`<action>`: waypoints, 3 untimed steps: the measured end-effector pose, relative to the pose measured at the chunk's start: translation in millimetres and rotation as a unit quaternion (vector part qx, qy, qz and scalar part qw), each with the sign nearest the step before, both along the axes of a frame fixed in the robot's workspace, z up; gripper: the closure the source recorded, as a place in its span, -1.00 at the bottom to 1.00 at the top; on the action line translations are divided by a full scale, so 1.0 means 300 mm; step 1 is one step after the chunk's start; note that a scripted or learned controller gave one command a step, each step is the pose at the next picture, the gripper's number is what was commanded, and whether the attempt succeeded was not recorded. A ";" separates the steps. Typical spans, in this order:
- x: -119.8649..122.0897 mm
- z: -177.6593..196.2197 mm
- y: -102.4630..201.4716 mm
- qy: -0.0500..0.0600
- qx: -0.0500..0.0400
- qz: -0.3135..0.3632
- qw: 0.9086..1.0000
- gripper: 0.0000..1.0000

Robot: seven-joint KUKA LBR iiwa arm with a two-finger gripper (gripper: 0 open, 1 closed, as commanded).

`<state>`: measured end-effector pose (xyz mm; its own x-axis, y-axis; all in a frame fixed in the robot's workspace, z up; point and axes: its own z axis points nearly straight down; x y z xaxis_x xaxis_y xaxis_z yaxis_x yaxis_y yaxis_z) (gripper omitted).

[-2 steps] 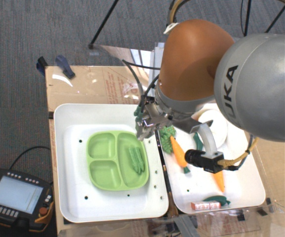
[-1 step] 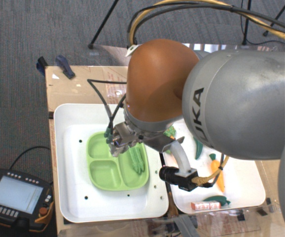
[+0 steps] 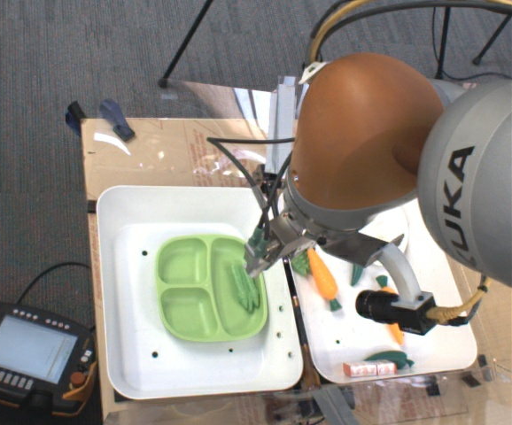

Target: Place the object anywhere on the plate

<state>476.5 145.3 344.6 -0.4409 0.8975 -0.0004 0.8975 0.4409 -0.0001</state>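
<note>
1. Locate the two bins on the surface. The left bin (image 3: 119, 237) stands toward the surface's left edge, the right bin (image 3: 446, 339) toward its right edge, and their inner rims run just beside each other.

2. Check the plate (image 3: 185, 264). It is green with three compartments and lies flat in the middle of the left bin.

3. Check the pod (image 3: 245, 289). It is green and lies lengthwise in the plate's long compartment, the one nearest the right bin.

4. Check the claw (image 3: 258, 257). It hangs over the far end of that long compartment, its tip at the pod's upper end. You cannot tell whether the claw is released or clenched, nor whether it touches the pod.

5. Note the contents of the right bin:
- a carrot (image 3: 324, 274) near the bin's left wall, with a green piece (image 3: 302, 262) just beside it;
- a dark pod (image 3: 389, 358) near the bin's near edge;
- a red-and-white box (image 3: 371, 369) against that near edge.

6. Note a blue clamp (image 3: 114, 118) at the surface's far-left corner.
</note>
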 end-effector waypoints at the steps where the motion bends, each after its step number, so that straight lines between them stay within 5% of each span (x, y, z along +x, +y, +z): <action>1: 0.048 -0.225 0.275 0.006 -0.002 0.037 0.999 1.00; 2: 0.284 -0.351 0.247 0.003 -0.002 -0.054 0.999 1.00; 3: 0.433 -0.172 0.136 -0.001 0.000 0.056 0.998 1.00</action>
<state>606.4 186.0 293.1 -0.5384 0.8427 -0.0010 0.8427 0.5384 0.0009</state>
